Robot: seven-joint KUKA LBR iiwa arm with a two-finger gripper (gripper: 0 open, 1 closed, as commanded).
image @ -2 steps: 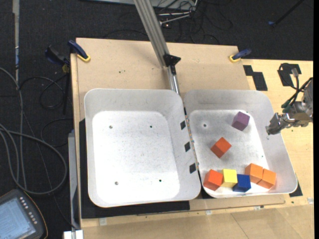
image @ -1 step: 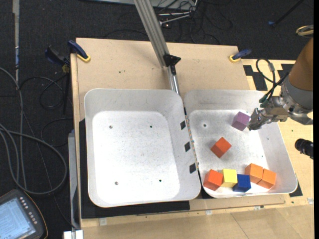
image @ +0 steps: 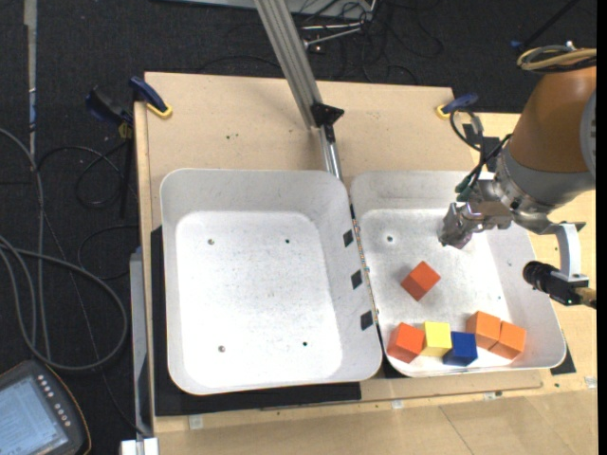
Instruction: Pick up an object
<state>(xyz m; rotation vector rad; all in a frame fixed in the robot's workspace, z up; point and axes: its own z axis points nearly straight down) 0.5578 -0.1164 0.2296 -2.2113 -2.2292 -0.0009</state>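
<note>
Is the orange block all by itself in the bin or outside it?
In. The lone orange cube sits on the floor of the right white bin, apart from the blocks along the near wall, below the grey two-finger gripper.

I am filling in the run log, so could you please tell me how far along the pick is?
Nothing looks picked yet. All six blocks lie in the right bin: one orange block alone mid-bin, and five in a row along the near wall, including a yellow block and a blue block. In hand: the tool sits over the bin's far part, beyond the lone orange block. Left: descend, grasp, lift.
</note>
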